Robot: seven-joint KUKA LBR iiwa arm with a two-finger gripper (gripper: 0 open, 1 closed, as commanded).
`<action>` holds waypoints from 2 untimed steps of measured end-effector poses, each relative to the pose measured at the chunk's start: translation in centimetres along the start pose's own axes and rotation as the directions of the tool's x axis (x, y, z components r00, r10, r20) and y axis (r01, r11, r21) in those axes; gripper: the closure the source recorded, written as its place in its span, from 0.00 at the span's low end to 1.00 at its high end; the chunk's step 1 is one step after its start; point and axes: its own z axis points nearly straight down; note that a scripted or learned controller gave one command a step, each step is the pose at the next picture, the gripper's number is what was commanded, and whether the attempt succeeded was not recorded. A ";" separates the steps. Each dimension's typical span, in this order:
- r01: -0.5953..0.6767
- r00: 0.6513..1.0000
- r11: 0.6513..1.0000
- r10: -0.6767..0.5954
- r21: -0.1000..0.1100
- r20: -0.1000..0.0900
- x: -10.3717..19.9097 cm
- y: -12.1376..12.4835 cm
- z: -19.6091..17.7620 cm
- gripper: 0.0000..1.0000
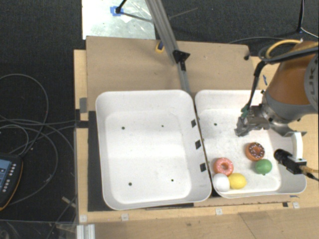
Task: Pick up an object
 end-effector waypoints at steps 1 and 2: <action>0.006 1.000 1.000 -0.006 0.005 -0.004 5.8 1.7 0.3 1.00; 0.006 1.000 1.000 -0.006 0.005 -0.004 11.1 3.8 0.2 1.00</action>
